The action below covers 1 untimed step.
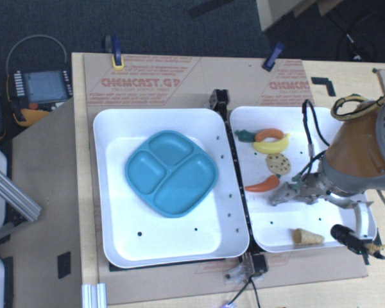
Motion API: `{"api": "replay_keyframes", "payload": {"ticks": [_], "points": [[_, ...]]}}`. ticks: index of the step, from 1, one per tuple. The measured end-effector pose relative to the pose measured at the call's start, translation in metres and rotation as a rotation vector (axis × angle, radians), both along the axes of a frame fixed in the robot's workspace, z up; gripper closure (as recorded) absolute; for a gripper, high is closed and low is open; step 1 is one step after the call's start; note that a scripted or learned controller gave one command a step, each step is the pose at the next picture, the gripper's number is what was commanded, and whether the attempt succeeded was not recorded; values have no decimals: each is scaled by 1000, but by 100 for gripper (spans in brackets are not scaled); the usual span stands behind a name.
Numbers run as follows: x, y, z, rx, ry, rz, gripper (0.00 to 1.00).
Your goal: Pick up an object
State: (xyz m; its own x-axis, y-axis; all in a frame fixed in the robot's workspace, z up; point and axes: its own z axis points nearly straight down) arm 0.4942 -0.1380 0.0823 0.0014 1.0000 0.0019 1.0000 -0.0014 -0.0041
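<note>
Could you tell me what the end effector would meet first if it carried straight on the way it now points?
The end effector points toward the view's left, and the red chili pepper lies just ahead of it, so probably that, though its height above the right bin is unclear.

A dark blue-grey carpeted floor (160,18) fills the top of the frame. At the upper left a teach pendant (42,85) with a looped black cable lies on it. A tan bench top (199,76) printed with red lettering occupies the centre, with clamps at its far edge. An aluminium rail (13,194) crosses the lower left.
</note>
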Motion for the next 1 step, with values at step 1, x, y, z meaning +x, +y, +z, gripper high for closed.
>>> {"api": "replay_keyframes", "payload": {"ticks": [1], "points": [[1, 0, 13, -2, -6, 0, 100]]}}
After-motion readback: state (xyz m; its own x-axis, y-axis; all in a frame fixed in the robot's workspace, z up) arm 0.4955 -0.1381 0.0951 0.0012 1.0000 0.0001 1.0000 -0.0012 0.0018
